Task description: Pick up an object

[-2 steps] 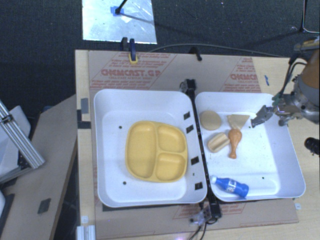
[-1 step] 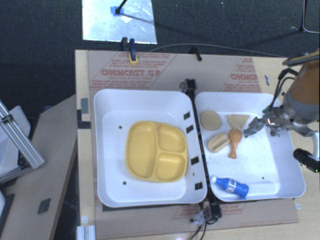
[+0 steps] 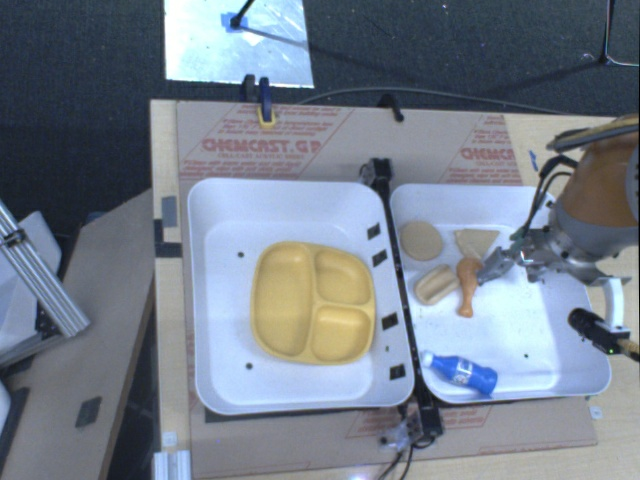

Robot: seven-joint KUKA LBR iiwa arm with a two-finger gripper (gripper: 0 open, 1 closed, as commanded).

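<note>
The brown cardboard sheet [image 3: 300,138] under the two shallow white bins carried red print reading "CHEMCAST GP", while the label on the blue plastic bottle [image 3: 460,372] was too small to read. The two-finger gripper [image 3: 497,264] hung over the right white bin [image 3: 560,368] beside the orange drumstick-shaped toy [image 3: 466,285], a tan bread-shaped piece [image 3: 434,285] and a round tan disc [image 3: 421,240] lying just beyond it. Its grip state could not be determined, and the yellow compartment tray [image 3: 310,301] lay well apart in the left white bin [image 3: 225,268].
</note>
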